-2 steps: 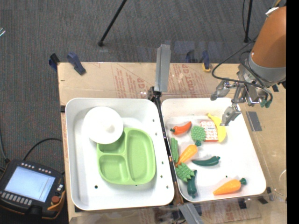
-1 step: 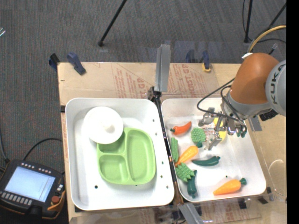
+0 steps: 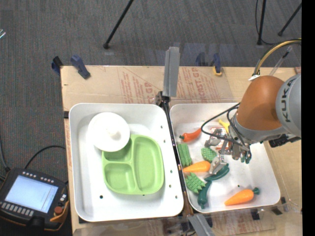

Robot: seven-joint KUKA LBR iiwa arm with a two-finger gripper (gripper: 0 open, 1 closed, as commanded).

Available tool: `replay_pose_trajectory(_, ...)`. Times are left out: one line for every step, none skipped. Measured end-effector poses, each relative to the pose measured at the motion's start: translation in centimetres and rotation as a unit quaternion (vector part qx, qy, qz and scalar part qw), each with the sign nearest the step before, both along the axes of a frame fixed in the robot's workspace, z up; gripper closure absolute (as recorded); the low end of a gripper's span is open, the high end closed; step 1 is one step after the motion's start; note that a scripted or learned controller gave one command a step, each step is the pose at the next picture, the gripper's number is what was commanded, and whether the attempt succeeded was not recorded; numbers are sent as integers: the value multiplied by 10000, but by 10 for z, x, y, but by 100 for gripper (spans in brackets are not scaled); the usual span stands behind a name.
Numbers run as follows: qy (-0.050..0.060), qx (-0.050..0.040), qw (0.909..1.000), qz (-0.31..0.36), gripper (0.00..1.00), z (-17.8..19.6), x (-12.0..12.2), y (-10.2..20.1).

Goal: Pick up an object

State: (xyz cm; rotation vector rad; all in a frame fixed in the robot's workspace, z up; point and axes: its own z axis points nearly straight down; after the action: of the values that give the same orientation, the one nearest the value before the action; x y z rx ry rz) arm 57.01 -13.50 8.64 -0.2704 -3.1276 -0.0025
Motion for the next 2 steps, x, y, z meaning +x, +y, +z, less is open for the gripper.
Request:
replay_pose_trajectory(8,2,9998,-184,0,0,-61,41)
replay_pose_trajectory(6,-4,9961,-883,0,0,-61,53)
